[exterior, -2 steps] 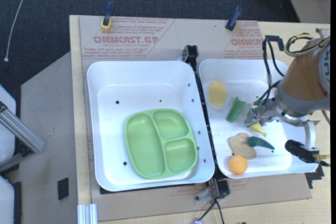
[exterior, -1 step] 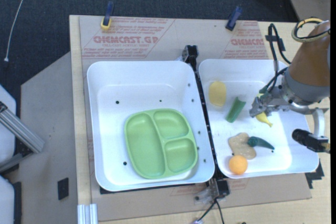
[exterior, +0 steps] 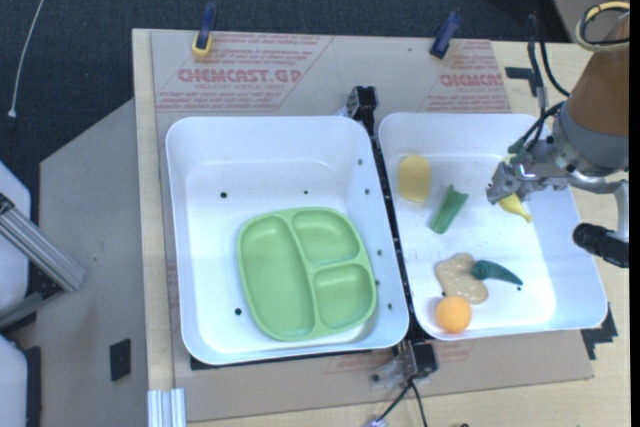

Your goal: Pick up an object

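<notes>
The small yellow piece [exterior: 517, 207] lies in the right bin [exterior: 560, 315], against its far-right side, directly under the gripper [exterior: 512, 187]. You cannot tell from here how wide the jaws stand or whether they have it; the yellow only peeks out below the metal. Judge the grasp before lifting: come straight down over the yellow piece, close fully, then rise slowly. From it, the green stick [exterior: 448, 211] lies leftward, well apart, so crowding should not trouble you.
</notes>
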`<state>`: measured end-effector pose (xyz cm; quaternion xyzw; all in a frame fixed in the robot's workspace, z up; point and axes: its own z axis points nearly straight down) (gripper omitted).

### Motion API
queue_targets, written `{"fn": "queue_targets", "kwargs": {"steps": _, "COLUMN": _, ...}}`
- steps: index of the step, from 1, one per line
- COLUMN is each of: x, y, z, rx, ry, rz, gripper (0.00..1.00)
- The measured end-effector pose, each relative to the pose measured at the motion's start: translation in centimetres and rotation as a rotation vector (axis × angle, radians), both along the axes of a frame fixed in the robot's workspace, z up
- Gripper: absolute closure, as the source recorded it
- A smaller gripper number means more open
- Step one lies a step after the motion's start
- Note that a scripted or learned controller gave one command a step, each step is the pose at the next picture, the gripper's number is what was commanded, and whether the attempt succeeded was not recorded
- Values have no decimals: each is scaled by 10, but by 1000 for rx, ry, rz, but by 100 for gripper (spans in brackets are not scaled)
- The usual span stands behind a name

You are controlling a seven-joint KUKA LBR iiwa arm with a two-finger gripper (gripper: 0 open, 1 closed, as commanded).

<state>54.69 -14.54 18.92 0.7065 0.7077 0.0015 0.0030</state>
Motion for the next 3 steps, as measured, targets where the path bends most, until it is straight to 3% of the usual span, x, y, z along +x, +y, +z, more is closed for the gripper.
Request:
{"fn": "queue_targets", "kwargs": {"steps": 1, "x": 1, "y": 0, "z": 28, "rx": 0, "ry": 1, "rz": 0, "gripper": 100}}
{"fn": "queue_targets", "kwargs": {"steps": 3, "x": 36, "y": 107, "z": 31, "rx": 3, "ry": 4, "rz": 5, "gripper": 100}}
